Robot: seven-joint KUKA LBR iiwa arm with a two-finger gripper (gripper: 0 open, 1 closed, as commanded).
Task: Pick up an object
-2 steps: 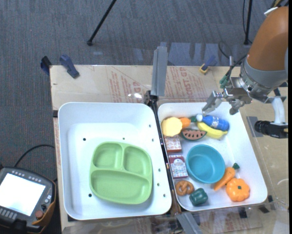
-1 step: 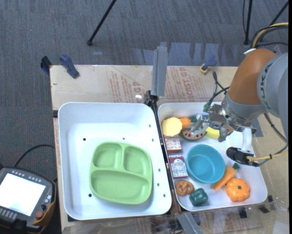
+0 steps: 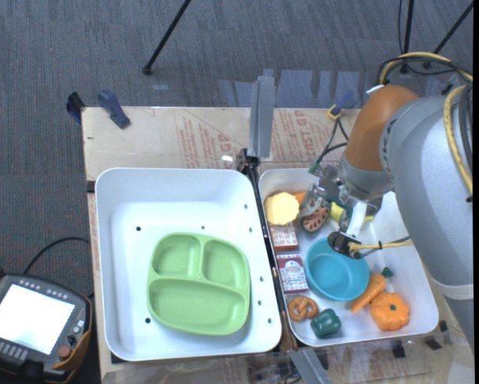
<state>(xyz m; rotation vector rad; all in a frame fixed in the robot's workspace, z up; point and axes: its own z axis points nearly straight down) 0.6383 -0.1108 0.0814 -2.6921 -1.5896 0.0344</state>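
The end effector (image 3: pixel 329 201) is seen low among crowded toys in the right bin (image 3: pixel 425 294), beside the yellow round toy (image 3: pixel 281 208). A neighbour could be nudged or a grasp missed there.

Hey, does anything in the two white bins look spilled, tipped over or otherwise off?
Nothing stands out. The green divided plate lies flat in the left bin; the blue bowl sits upright among toy foods in the right bin.
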